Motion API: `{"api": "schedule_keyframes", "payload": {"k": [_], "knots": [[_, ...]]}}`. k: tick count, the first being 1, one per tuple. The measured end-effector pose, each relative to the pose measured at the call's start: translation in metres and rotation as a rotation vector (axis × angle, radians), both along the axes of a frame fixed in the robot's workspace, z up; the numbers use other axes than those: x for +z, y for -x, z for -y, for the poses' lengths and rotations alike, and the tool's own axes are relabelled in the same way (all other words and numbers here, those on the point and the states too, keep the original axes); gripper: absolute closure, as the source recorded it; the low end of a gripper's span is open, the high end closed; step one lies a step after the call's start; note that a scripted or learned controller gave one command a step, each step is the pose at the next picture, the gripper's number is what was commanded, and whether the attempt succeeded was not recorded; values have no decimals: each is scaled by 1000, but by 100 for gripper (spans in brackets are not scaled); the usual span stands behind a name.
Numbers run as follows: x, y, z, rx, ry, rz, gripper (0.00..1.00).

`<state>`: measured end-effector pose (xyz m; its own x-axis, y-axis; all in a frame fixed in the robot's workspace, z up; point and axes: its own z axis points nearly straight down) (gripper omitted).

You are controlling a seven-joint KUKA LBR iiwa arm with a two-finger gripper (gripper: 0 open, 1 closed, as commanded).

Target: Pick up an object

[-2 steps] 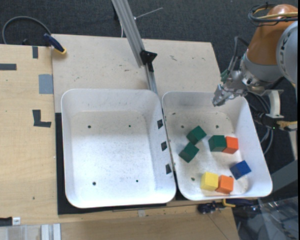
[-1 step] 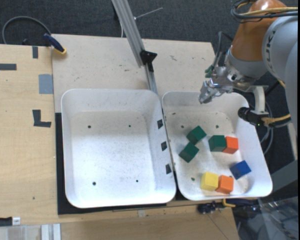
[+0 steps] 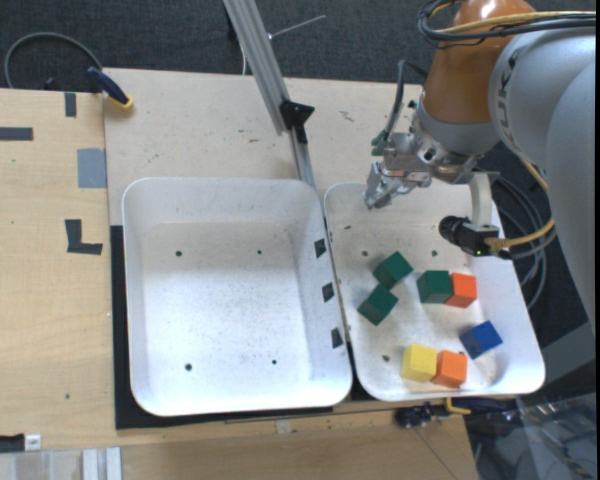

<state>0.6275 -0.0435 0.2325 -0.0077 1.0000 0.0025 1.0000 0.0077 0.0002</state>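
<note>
The right bin point(image 3: 360, 243) holds several small blocks. Two dark green blocks point(image 3: 392, 267) point(image 3: 378, 304) lie near its middle, a third green block point(image 3: 434, 286) touches an orange block point(image 3: 463, 289), a blue block point(image 3: 480, 338) sits lower right, and a yellow block point(image 3: 418, 362) adjoins another orange block point(image 3: 451, 368) at the front. My gripper point(image 3: 384, 194) hangs over the bin's far left corner, above and apart from the blocks, with nothing visible between its fingers.
The left bin point(image 3: 140, 218) stands beside the right one, sharing a middle rim with black clips point(image 3: 327, 290). A slanted metal rail point(image 3: 265, 63) runs behind both bins. A cable with a blue-yellow clamp point(image 3: 110, 86) lies at the far left of the bench.
</note>
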Motion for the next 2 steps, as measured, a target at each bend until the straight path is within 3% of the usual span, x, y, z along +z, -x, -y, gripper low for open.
{"api": "schedule_keyframes", "payload": {"k": [2], "knots": [[-12,5,-95,-5,3,-2,100]]}}
